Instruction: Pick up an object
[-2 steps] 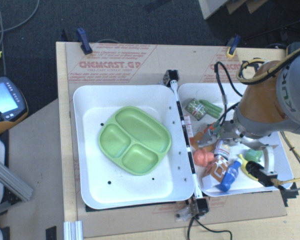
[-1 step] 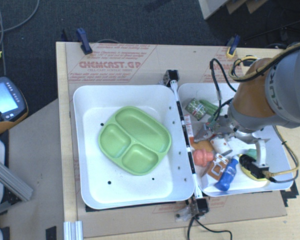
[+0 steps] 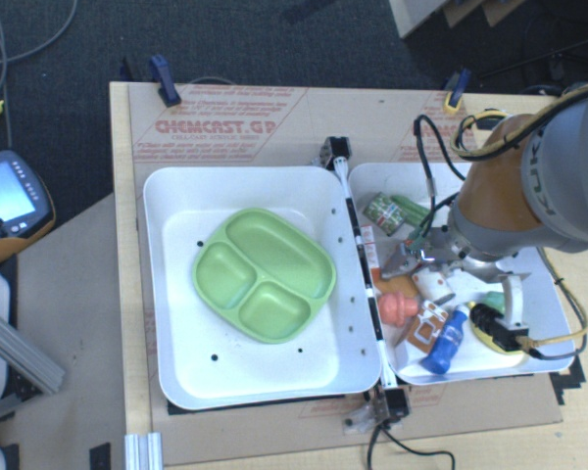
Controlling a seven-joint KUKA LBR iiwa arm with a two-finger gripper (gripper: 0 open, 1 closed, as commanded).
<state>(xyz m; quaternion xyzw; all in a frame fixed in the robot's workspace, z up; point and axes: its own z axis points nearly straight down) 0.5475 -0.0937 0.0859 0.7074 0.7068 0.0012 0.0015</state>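
**Overhead slanted view of the bench.** Two shallow white bins sit side by side on a bench (image 3: pixel 127 292) covered by a pale sheet printed in red. A blue clamp (image 3: pixel 164 78) holds the sheet at 11 o'clock and a second blue clamp (image 3: pixel 458 88) at 1 o'clock.

The left bin (image 3: pixel 186 360) holds a light green divided plate (image 3: pixel 265 274) with three compartments. It lies flat near the bin's centre, turned at an angle to the walls.

The right bin (image 3: pixel 380 181) holds the loose objects available for picking, all crowded toward its 9 o'clock wall.
- A crumpled green packet (image 3: pixel 396 211) lies at 11 o'clock in this bin.
- A pink object (image 3: pixel 400 306) lies at 8 o'clock, just beside the dividing wall.
- An orange-and-white item (image 3: pixel 425 327) lies at 4 o'clock from the pink object; contact between the two cannot be told.
- A blue bottle (image 3: pixel 446 342) lies tilted at 6 o'clock in the bin, just beside the orange-and-white item.

The arm enters from 3 o'clock and its gripper (image 3: pixel 418 265) is lowered among these objects. The green packet is at 11 o'clock from it and the pink object at 7 o'clock. Whether the gripper is open, closed or holding anything cannot be told.
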